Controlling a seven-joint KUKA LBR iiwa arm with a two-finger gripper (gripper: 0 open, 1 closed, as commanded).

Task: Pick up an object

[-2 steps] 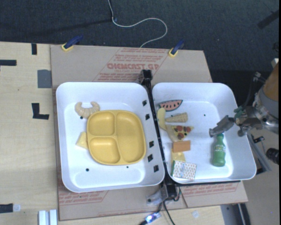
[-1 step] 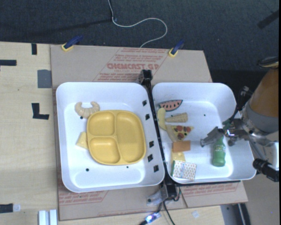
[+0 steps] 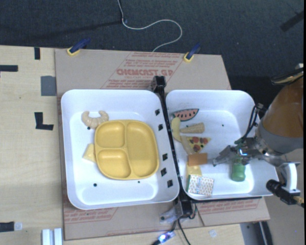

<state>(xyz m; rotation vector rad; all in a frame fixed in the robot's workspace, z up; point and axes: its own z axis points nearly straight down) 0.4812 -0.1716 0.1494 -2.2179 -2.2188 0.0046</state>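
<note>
- Green bottle (image 3: 238, 171) stands in the right bin (image 3: 222, 100), near its right wall, just under the fingers (image 3: 233, 152).
- Whether the fingers are spread or pinching cannot be told.
- Left of it, well apart: watermelon slice (image 3: 186, 114), banana (image 3: 175, 129), pizza slice (image 3: 196, 144), patterned packet (image 3: 200, 185).
- Left bin (image 3: 76, 188) holds a yellow divided plate (image 3: 126, 149) and a croissant (image 3: 94, 118).
- Both bins rest on cardboard (image 3: 137, 68) over the desk (image 3: 20, 152); dark floor beyond.
</note>
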